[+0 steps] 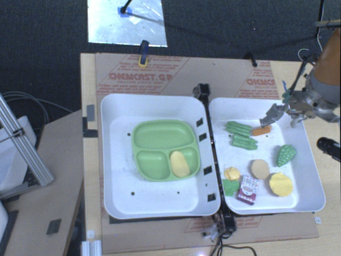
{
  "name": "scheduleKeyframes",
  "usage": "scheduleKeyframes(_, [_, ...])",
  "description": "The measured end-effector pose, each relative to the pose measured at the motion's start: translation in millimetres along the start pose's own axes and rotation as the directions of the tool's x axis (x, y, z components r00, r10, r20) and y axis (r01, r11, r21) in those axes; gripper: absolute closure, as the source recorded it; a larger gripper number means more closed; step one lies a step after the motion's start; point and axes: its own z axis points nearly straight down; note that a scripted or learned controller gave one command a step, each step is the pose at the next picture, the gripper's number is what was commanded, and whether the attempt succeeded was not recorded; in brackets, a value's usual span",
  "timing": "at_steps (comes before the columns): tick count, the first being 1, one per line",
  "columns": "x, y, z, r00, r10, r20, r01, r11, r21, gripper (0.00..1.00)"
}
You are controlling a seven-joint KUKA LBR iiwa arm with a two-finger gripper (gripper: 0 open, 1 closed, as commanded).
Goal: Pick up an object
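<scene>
The arm enters from the right of the camera view; its gripper (278,114) sits over the upper part of the right bin (314,193), tilted down toward the bin floor; the 2 fingers stand spread apart, released, with nothing between them. An orange carrot-like piece (261,130) lies just below and left of the fingertips, near them; contact cannot be determined.

Right bin contents: 2 green bean pods (241,135) lie side by side just left of the orange piece; a green textured piece (286,155) lies toward the right wall; a tan round piece (260,169) lies near the bin centre; a yellow round piece (281,184) lies below and right of it; a small yellow piece (232,173) touches a green block (230,187) by the left wall; a red and white packet (248,190) lies just beside them near the front wall.

Left bin (114,196) contents: 1 green divided tray (160,137) rests on the floor; a yellow oblong piece (180,163) lies in its lower right compartment.

Both bins rest on a cardboard sheet (160,73) on the bench.
</scene>
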Motion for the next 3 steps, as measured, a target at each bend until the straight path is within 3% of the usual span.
scheduleKeyframes(1, [100, -3, -77, 1.000, -0.010, -0.002, 0.010, 1.000, -0.008, 0.00])
scheduleKeyframes(2, [196, 16, -154, 1.000, -0.012, -0.004, 0.012, 1.000, -0.010, 0.00])
scheduleKeyframes(3, [270, -54, -125, 1.000, -0.010, -0.003, 0.010, 1.000, 0.005, 0.00])
